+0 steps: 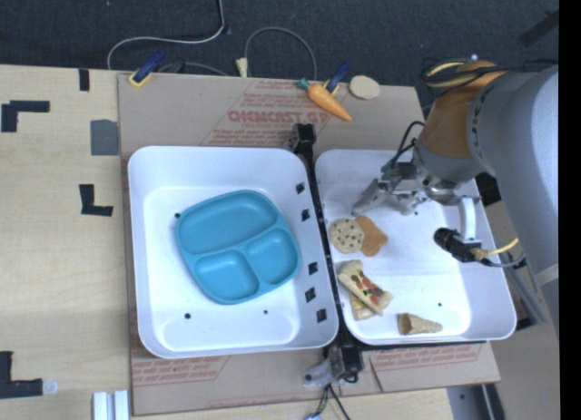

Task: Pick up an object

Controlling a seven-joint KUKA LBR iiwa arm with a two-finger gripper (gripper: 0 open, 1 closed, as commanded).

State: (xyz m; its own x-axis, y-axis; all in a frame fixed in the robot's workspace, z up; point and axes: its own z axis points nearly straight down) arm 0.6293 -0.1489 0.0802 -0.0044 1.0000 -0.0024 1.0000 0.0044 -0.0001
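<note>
Camera view shows the right bin (472,305) as the landmark: inside it lie a round cookie (345,235) touching a brown biscuit (372,237), a sandwich piece (364,289) and a small wedge (418,324). The gripper (374,197) hovers just above the cookie, its fingers parted and grasping nothing. Left of this bin, the left bin (145,228) holds a blue divided plate (237,244); behind it lie a toy carrot (328,102) and a pale disc (365,88).

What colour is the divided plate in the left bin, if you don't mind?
The divided plate is light blue, seen clearly in the camera view.
</note>
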